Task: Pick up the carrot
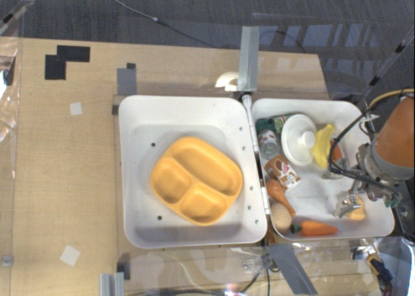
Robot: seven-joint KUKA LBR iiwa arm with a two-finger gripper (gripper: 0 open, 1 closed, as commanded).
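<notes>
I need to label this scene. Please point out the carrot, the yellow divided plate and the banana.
carrot (318, 228), camera view, middle of its orange body.
yellow divided plate (196, 179), camera view, central ridge between compartments.
banana (323, 146), camera view, middle of its peel.

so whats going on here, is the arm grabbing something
Not yet. The gripper is low in the right bin, near its right side, and nothing shows between its fingers. The carrot it is meant to pick up lies at the bin's near edge, apart from the gripper. Around it sit a white bowl, a banana and a potato. The left bin holds a yellow divided plate.
</notes>
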